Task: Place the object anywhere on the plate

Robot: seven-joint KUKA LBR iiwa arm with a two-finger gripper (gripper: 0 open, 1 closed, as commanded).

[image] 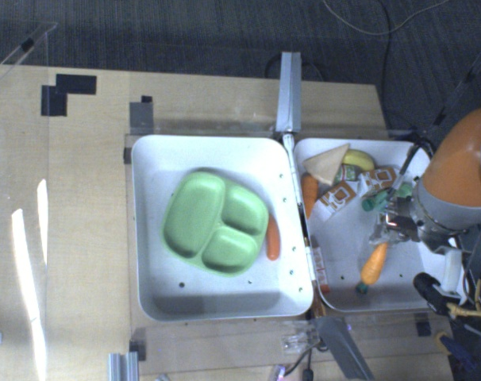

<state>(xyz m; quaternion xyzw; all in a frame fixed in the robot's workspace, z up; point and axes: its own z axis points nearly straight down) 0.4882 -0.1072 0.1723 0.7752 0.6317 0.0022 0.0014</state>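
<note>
Pick step: gripper (393, 222) over carrot (373, 265), grip state unreadable; next needs lift, carry to plate (215, 222)

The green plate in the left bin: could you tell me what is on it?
Nothing lies in the green plate's three compartments. An orange carrot rests against its right edge. Whatever is beneath the plate is covered.

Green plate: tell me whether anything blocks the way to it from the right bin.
The raised bin walls and the metal divider lie between the right bin and the green plate. An orange carrot lies beside the plate's right edge. The plate's compartments look bare.
</note>
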